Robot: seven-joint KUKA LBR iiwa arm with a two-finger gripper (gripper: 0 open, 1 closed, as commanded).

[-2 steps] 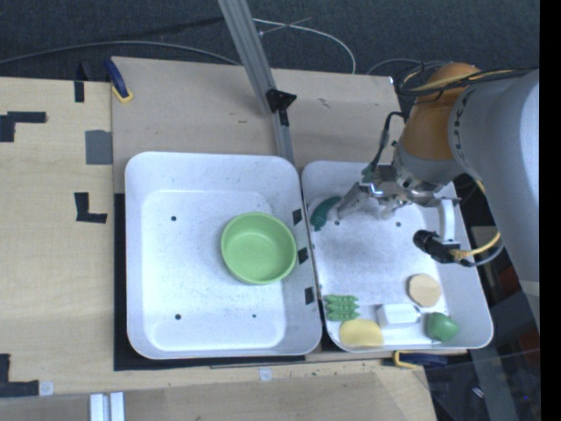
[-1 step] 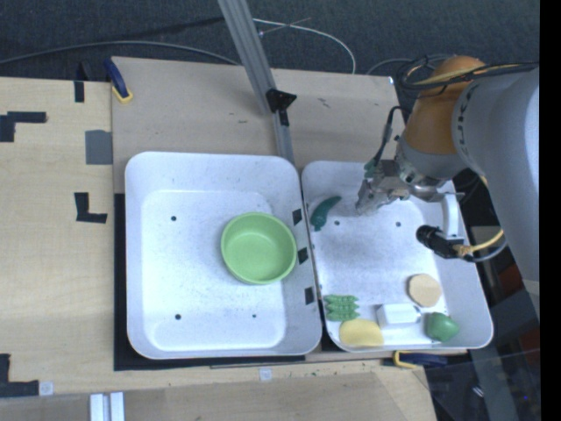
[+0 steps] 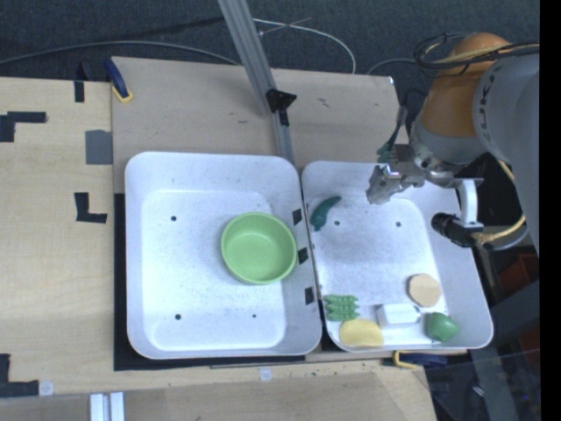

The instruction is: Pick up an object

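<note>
Apparently the gripper (image 3: pixel 383 189) hovers over the right bin (image 3: pixel 377 253), carrying nothing visible. A dark green piece (image 3: pixel 324 210) lies just to its left, the nearest thing to pick, perhaps its target.

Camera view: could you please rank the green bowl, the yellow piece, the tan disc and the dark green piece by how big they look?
1. Green bowl, clearly largest.
2. Yellow piece.
3. Tan disc and dark green piece look too alike to rank.

Robot lab, bench (image 3: pixel 202 121), white bins (image 3: pixel 149 235), cables (image 3: pixel 307 38)
</note>
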